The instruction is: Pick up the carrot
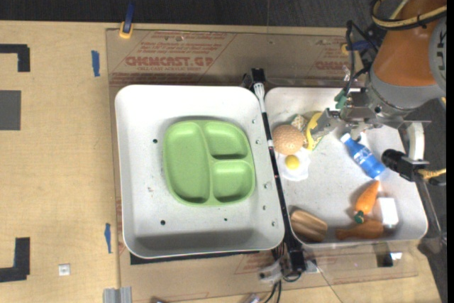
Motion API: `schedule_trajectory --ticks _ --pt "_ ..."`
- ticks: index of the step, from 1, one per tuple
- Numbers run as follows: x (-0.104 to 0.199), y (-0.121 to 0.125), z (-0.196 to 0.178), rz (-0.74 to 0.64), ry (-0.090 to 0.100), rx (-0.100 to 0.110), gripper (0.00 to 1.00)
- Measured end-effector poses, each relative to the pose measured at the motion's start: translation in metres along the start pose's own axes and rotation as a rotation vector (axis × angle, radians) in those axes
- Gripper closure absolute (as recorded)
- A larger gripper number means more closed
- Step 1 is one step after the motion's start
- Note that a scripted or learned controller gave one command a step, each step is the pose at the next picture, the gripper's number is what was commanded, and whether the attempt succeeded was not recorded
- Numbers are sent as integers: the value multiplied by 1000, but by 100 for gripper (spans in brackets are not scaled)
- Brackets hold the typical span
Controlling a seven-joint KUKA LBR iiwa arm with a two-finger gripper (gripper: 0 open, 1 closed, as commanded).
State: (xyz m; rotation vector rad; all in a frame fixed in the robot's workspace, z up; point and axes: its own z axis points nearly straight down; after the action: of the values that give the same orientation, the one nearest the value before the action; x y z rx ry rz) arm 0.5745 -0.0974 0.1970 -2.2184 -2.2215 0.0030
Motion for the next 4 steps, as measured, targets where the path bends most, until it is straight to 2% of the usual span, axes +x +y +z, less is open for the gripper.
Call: schedule_trajectory --ticks 1,2,3,4 --pt "-69 -47 49 -481 0 1 0" --pt "-91 -91 108 -706 -6 -12 0" --pt "-93 -86 95 -702 -22 -29 100" --pt "-42 -90 106 -636 -14 -17 100"
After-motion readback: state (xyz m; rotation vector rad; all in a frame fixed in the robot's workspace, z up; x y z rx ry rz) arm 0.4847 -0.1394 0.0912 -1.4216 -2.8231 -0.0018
